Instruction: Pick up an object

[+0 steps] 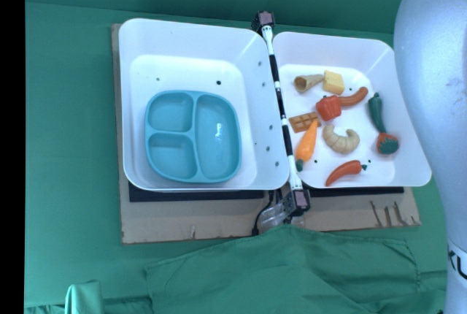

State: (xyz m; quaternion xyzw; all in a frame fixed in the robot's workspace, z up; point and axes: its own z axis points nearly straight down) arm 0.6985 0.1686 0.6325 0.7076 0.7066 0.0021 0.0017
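Observation:
The right bin [408,170] holds several toy foods: an orange carrot [306,144], a tan croissant [341,138], a red chili [344,171], a green pepper [376,112], a red sausage [354,97], a yellow cheese block [333,82], a cone [308,81], a waffle piece [303,121], a red block [328,108] and a strawberry [387,144]. A teal three-part plate [193,136] lies in the left bin [182,42]. The grey arm [434,108] rises at the right edge, over the right bin's rim; its gripper end is out of frame.
A black-and-white rod [281,104] runs along the seam between the two bins. Both bins rest on a cardboard sheet [190,221] on green cloth. Folded green fabric [292,272] lies along the front edge.

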